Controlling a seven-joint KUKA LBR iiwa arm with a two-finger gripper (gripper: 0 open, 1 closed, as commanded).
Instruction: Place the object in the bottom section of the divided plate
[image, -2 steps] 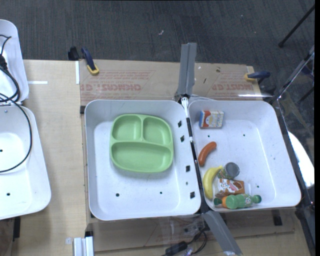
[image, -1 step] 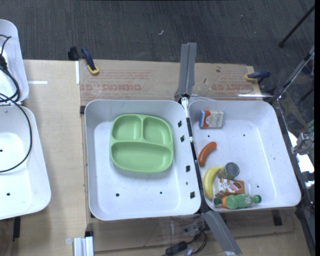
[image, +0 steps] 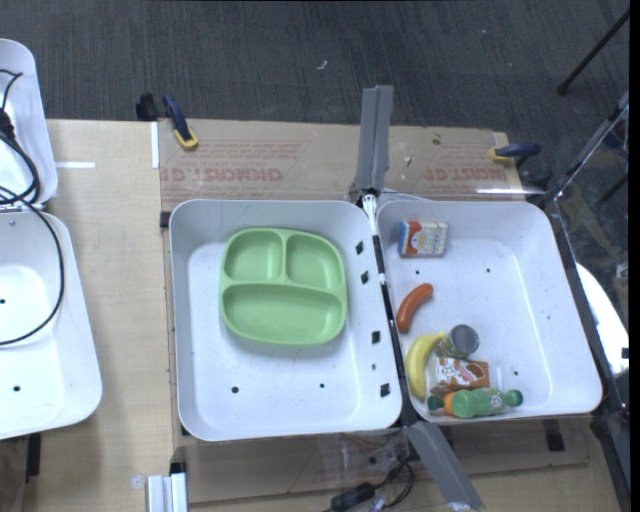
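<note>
Nothing is being carried yet, so the picking step is still waiting to begin; the green divided plate is lying in the left bin, its wide bottom section bare. The hot dog, a likely pick, is lying in the right bin at three o'clock of the plate; its long axis is running from seven to one o'clock. The gripper's state I cannot tell; the next move is calling for a reach into the right bin.

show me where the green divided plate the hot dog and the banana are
green divided plate (image: 284, 315): camera view, floor of its large bottom section.
hot dog (image: 413, 306): camera view, middle of the sausage.
banana (image: 419, 362): camera view, middle of its curve.
</note>
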